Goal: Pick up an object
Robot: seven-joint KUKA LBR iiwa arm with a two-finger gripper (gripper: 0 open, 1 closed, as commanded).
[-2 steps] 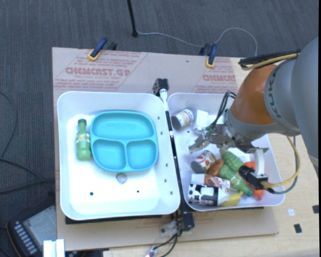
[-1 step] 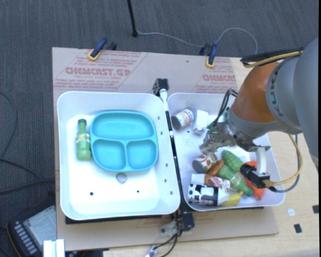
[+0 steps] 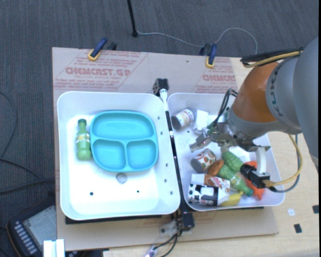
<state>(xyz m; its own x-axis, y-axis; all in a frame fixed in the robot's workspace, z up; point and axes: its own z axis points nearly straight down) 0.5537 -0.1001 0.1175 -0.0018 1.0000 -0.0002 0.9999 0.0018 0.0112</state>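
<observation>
The right bin [image 3: 275, 167] holds a jumble of small objects. My gripper [image 3: 203, 139] hangs low over its middle, just above a brown patterned can [image 3: 205, 158]. A small grey jar [image 3: 183, 118] lies to the gripper's upper left by the bin's left wall. Below the gripper lie an orange piece [image 3: 214, 168], green toy vegetables [image 3: 233, 162], a red-orange item [image 3: 250, 175], a black-and-white carton [image 3: 203, 193] and a yellow piece [image 3: 232, 199]. The arm's orange band [image 3: 257, 95] covers the bin's upper right part.
The left bin [image 3: 69, 191] holds a blue divided plate [image 3: 124, 141], a green bottle [image 3: 83, 140] lying left of it and a small grey disc [image 3: 121, 178] below it. A black clip [image 3: 161, 85] sits at the top of the wall between the bins.
</observation>
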